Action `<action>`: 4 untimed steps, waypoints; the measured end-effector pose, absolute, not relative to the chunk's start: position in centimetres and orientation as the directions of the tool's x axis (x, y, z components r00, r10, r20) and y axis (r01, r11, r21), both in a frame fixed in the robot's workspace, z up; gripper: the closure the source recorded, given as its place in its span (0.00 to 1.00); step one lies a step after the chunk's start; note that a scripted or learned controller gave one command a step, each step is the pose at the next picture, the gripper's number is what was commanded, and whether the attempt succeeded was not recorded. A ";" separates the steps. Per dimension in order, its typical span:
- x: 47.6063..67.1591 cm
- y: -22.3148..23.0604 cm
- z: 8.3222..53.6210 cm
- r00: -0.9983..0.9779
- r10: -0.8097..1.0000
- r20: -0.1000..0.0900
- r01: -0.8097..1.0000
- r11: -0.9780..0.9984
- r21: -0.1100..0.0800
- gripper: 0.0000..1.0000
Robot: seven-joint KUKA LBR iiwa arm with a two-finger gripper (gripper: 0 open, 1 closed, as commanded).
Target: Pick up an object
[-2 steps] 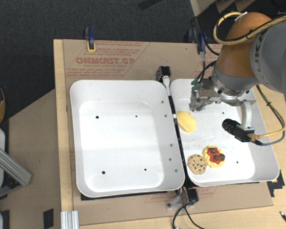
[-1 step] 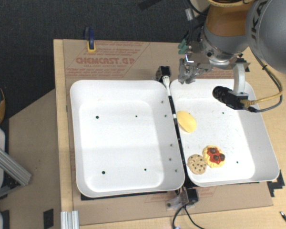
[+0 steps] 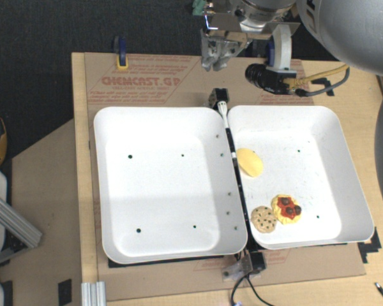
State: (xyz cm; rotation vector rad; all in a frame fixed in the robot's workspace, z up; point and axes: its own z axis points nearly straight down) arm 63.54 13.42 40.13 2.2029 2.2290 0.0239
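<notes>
Gripper (image 3: 216, 59) hangs empty, fingers slightly parted, above the bench; lemon (image 3: 249, 162), cookie (image 3: 263, 218) and pizza (image 3: 287, 208) lie unpicked.

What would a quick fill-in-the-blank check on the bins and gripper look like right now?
1. All three objects lie in the ____ bin.
2. The yellow lemon-shaped piece sits close to that bin's ____ wall.
3. The cookie lies just ____ of the pizza piece.
4. The gripper hangs above the cardboard, beyond the bins' ____ edge.

Missing words: right; left; left; far
</notes>
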 end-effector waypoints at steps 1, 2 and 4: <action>66.2 15.7 28.8 -0.003 1.000 -0.001 1.000 0.003 -0.012 1.00; 66.6 22.0 31.6 -0.007 1.000 0.004 1.000 0.007 0.005 1.00; 66.5 22.5 28.6 -0.001 1.000 -0.001 1.000 0.001 -0.008 1.00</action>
